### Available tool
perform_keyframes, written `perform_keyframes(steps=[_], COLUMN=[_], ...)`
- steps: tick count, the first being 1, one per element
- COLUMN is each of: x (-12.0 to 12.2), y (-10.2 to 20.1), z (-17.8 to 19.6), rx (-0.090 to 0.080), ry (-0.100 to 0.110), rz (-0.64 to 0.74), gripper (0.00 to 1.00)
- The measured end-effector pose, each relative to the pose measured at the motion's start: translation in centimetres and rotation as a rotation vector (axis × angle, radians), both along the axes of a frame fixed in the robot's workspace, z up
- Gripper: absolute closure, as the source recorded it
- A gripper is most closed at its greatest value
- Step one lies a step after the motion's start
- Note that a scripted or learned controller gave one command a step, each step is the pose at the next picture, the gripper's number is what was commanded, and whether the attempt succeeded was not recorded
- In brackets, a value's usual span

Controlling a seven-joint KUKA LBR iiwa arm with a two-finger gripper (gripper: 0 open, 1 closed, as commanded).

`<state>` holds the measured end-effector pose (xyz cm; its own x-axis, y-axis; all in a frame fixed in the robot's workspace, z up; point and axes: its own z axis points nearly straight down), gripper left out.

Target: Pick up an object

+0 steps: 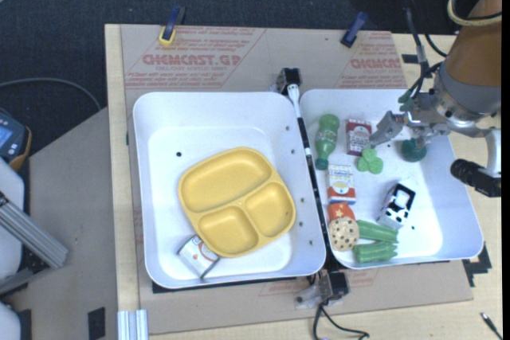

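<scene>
We see the arm reaching in from the right, its gripper hovering over the upper part of the right bin. We cannot tell whether the fingers are spread or pressed together; nothing is seen caught between them.

Just beside the gripper lies a red-and-white packet, and below it a small green round piece. A dark green round object sits right under the wrist. Along the bin's left wall lies a green bottle, then a white-and-red carton, a red item and a speckled cookie. Two green cylinders rest near the front edge, and a black-and-white object lies near the middle.

In the left bin we find a yellow divided plate, with a small white carton touching its lower left rim. Both bins stand on the table.
</scene>
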<state>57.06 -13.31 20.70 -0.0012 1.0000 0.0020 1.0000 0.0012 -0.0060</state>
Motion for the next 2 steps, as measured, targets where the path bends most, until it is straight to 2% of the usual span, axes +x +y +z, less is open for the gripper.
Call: perform_keyframes(steps=[2], x=[0.3], y=[-0.9], z=[-9.8], rx=[0.000], ry=[0.000], rz=[-0.002], gripper=[0.00])
